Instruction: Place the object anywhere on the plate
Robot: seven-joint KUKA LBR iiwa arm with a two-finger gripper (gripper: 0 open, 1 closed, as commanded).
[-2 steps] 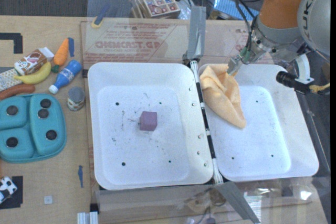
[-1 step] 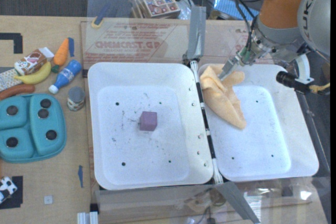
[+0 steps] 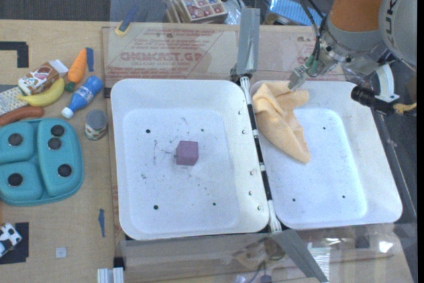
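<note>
1. Two shallow white plastic bins (image 3: 318,209) side by side on the bench.
2. Crumpled yellow cloth (image 3: 285,124) along right bin's left edge, top corner lifted.
3. Two-finger gripper (image 3: 296,79) pinching that corner, near the bin's far edge.
4. Small purple cube (image 3: 187,152) mid left bin.

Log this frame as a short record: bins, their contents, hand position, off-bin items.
left bin: purple block near its centre
right bin: yellow cloth draped along its left side
hand: at the cloth's upper end, by the bin's far rim
bench left: teal tray, banana, blue bottle, carrot
</note>
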